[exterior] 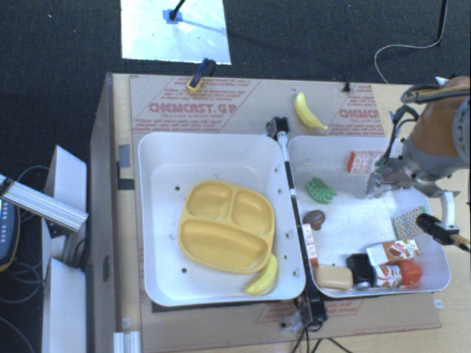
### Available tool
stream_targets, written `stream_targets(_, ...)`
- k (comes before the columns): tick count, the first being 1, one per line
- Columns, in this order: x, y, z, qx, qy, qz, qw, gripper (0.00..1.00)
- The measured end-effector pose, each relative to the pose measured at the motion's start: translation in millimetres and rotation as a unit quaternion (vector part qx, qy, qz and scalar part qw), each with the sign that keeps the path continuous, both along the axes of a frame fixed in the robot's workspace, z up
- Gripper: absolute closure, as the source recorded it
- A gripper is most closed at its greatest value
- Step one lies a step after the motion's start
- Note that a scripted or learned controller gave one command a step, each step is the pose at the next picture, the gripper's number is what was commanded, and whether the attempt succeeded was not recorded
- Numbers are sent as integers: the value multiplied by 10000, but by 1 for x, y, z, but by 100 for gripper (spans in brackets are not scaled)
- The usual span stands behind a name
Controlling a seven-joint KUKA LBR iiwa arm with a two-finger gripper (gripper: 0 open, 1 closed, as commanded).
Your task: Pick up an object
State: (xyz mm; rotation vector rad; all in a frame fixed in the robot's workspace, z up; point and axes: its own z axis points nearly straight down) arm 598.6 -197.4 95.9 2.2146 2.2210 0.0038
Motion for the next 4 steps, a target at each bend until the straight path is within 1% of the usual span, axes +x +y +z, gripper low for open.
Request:
stream_targets(1, 70, 60, -12, 17, 24, 4, 10000, 100)
stream_targets(2, 40, 73, -6, 7, 14, -6, 10000, 100)
stream_targets(3, 14, 105, -12, 11, 21, 3, 10000, 100)
stream_targets(4, 15, 105, -1, 8, 9, 9, 10000, 100)
